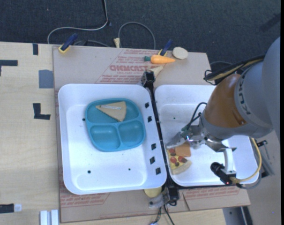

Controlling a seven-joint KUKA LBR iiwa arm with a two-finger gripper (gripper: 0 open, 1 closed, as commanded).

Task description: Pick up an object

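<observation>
Pizza slice [178, 163], a toy wedge with red dots on a pale crust, lies in the right bin [179, 97] near its front-left corner, close to the divider between the two bins. Touching its upper edge is a small orange-brown block [183, 150], and I cannot make out whether that is a separate toy or part of the slice.

My hand [189, 136] sits just above that block, low over the bin floor. Its fingers are lost in a tangle of grey metal and cable, so I cannot tell how far apart they stand or whether anything is between them. The arm [235, 102] behind it, orange band and grey shell, covers much of the right bin's far-right part, and whatever is under it is hidden from me.

I count two shallow white bins, both with rounded corners and smooth plastic walls. The left bin [67, 125] holds one blue tray [115, 132] with three compartments; one tan, flat triangular sandwich piece [113, 110] rests in the widest, rear compartment.

Both bins stand on a brown cardboard sheet [128, 67] on the pale wooden worktop [20, 139]. Toward the cardboard's rear edge lie one orange toy carrot [161, 59] and one pale round piece [180, 53], just beside each other. A yellowish object [152, 191] peeks out at the front edge between the bins, mostly hidden.
</observation>
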